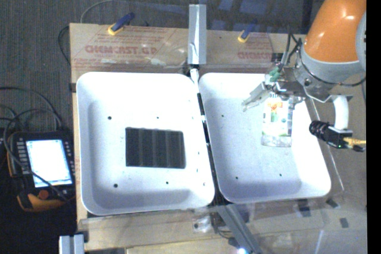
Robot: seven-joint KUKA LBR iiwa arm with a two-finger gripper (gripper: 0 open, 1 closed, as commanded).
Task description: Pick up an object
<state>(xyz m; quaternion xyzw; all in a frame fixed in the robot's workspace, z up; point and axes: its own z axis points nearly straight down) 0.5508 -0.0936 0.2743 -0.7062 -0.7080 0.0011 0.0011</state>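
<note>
- Packaging first: a small clear packet with a white, orange and green label [277,122] lies in the right bin [238,175], in its upper right part, near the far right wall and well apart from the divider between the two bins.
- The packet looks upright or slightly lifted along its length, its top end running up under the wrist, which suggests it is being reached from above rather than lying undisturbed; whether it rests on the bin floor or hangs clear of it I cannot tell.
- The gripper [275,89] sits directly over the packet's top end, with one pale finger splayed out toward the left. Whether the fingers are parted or closed on the packet is hidden by the wrist, so I cannot tell if there is a hold.
- The arm [336,27], with its orange band, comes in from the right and leans over the bin's far corner, a pose that fits a top-down pick at that spot.
- The left bin [95,98] carries a dark ribbed rectangular pad [155,147] flat at its middle, well apart from the arm and likely not the present target.
- Both bins rest on a board [137,47] held by clamps at its back edge, probably to keep the bench from shifting during picks.
- A handheld controller with a lit screen [44,163] lies on the floor to the left.
</note>
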